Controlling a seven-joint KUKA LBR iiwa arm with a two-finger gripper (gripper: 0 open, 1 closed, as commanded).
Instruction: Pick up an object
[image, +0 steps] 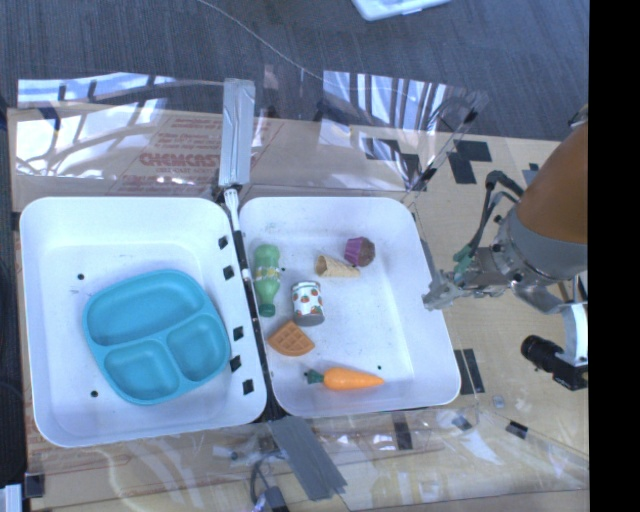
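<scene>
Gripper (440, 297) just outside right bin (425, 255) | jaws: can't tell | small can (308, 302) off beyond fingertips, label unreadable | red lettering on backboard (180, 158), mirrored

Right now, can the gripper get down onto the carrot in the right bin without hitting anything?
Probably yes. The carrot lies alone near the right bin's front wall, apart from the waffle and can; the gripper sits just outside the rim.
</scene>
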